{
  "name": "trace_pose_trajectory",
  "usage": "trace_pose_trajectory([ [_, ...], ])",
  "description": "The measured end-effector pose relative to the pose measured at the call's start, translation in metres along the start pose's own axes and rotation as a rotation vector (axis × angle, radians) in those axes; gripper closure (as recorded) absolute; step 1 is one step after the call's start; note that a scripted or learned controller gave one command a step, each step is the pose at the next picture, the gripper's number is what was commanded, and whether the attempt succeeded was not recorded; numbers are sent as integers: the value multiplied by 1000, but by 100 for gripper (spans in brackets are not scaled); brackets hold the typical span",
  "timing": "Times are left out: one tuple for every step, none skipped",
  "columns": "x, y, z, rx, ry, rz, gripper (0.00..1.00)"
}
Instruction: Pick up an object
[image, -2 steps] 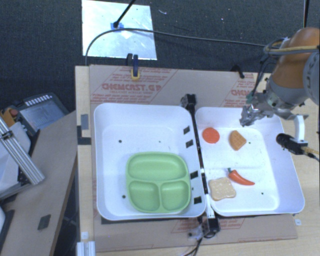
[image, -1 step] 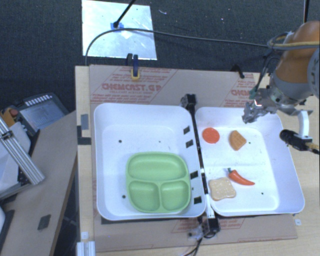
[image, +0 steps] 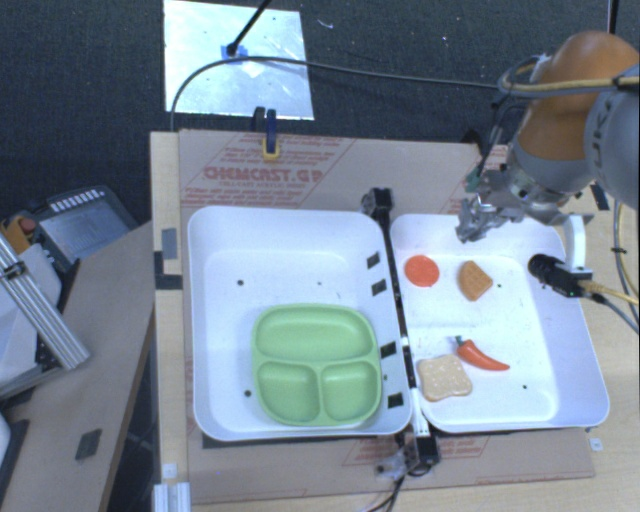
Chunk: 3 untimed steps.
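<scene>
Tabletop (image: 170, 330) carries two shallow white bins; hand (image: 472, 226) hovers at right bin's (image: 575, 370) far edge, grip state indiscernible, near flat round red disc (image: 422, 271).

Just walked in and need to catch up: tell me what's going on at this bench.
A grey robot arm reaches in from the right, its gripper above the far end of the right bin. It holds nothing. That bin has an orange disc, a brown chunk, a red pepper and a toast slice. The left bin holds a green divided plate.
</scene>
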<state>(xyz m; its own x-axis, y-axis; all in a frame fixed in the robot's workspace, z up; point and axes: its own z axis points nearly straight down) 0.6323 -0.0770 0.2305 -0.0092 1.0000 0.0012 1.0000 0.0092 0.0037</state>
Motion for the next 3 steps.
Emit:
trace_pose_trajectory([
  [53, 9, 9, 1, 0, 0, 100],
  [105, 6, -1, 1, 1, -1, 100],
  [159, 8, 10, 2, 0, 0, 100],
])
